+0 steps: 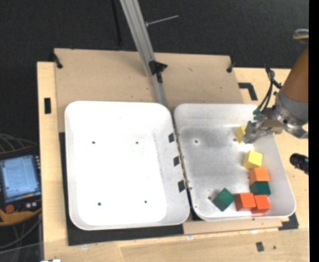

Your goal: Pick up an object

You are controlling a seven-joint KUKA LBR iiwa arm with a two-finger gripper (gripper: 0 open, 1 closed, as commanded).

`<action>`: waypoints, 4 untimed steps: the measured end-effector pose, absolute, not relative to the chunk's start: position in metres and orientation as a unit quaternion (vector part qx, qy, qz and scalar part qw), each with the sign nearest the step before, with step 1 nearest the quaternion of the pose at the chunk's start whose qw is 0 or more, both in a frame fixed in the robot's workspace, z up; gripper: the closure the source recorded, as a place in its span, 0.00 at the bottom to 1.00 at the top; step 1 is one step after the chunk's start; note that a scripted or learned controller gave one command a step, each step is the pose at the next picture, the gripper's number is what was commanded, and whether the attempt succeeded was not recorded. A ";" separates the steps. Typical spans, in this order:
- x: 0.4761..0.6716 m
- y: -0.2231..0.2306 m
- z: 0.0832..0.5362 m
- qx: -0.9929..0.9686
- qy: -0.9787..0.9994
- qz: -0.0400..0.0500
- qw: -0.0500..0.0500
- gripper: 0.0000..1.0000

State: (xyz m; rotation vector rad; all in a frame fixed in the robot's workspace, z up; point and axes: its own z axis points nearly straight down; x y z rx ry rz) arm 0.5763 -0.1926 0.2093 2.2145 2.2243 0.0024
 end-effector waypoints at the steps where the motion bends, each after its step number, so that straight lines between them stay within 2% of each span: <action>1: 0.592 -0.135 0.223 0.704 0.710 0.002 0.002 1.00; 2: 0.604 -0.085 0.216 0.705 0.710 0.001 0.000 1.00; 3: 0.628 -0.033 0.226 0.704 0.710 0.002 0.001 1.00; 4: 0.641 0.029 0.234 0.704 0.710 0.002 0.000 1.00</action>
